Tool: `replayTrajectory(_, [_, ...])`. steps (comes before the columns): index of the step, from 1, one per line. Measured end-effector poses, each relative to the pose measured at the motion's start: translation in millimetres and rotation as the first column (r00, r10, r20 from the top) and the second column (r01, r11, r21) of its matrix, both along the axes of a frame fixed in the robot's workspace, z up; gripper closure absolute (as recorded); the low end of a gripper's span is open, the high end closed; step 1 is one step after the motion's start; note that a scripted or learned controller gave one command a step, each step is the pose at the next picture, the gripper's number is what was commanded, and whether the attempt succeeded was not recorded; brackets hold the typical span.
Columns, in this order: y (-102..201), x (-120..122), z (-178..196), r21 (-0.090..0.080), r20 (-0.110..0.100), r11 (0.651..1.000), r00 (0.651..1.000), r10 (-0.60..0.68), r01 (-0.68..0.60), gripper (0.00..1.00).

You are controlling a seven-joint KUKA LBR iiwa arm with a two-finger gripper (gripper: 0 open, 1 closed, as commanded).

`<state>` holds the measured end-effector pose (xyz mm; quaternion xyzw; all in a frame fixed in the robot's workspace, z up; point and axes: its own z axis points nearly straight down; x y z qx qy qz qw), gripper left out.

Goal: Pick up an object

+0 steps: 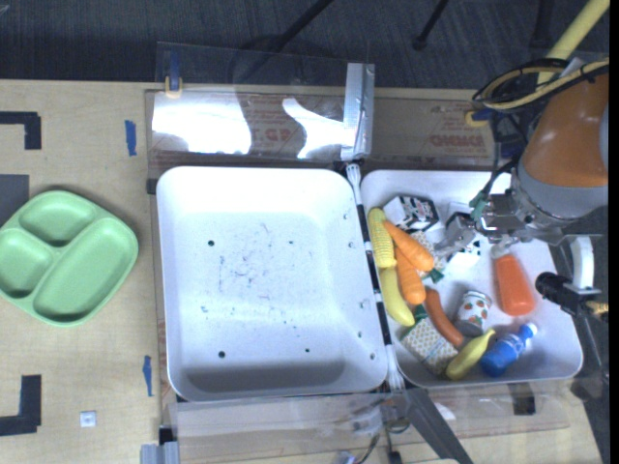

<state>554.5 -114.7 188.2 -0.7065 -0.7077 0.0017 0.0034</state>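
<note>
The right bin [566, 361] holds a heap of toy items. Along its left side lie a yellow corn cob [382, 238], two orange carrots [413, 249], a yellow banana [396, 300] and a red-orange sausage shape [445, 320]. An orange cylinder [514, 284] lies on the right side of the bin. A small white patterned ball [472, 307], a blue bottle [503, 352], a second banana [469, 355] and a checkered pad [427, 339] sit toward the front. My gripper [458, 232] hangs low over the bin's middle, just right of the carrots and below a black-and-white item [417, 211].
The left bin [256, 278] lies beside the right one, divided from it by a raised rim [372, 269]. A green divided plate [64, 255] rests on the bench at far left. The arm's orange band [573, 148] and cables hang over the right bin's back right corner.
</note>
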Motion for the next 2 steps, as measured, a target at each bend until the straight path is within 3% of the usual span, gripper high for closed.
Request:
replayTrajectory(1, [7.7, 38.3, -65.6, -0.006, 0.017, 0.931, 0.931, 0.364, -0.364, 0.00])
replayTrajectory(2, [-88.5, 66.7, 14.6, -0.004, 0.007, 0.995, 0.995, 0.100, -0.100, 0.00])
